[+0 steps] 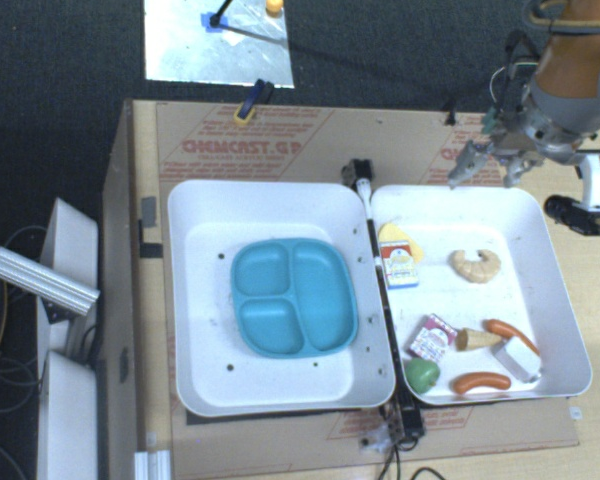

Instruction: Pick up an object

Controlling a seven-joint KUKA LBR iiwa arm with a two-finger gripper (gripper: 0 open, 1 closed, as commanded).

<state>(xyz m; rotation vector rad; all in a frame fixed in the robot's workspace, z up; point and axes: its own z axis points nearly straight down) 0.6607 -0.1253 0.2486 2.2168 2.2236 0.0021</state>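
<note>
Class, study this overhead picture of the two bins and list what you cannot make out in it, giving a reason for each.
- Small carton, camera view: label print too small to read.
- Arm's upper part, camera view: cut off by the top and right edges.
- White block, camera view: too small to identify; it covers part of the sausage.
- Pink packet: printing blurred.

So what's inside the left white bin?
The left bin holds one blue divided plate with three compartments, lying flat near its middle. The plate covers the bin floor beneath it, so anything under there can't be seen.
</note>
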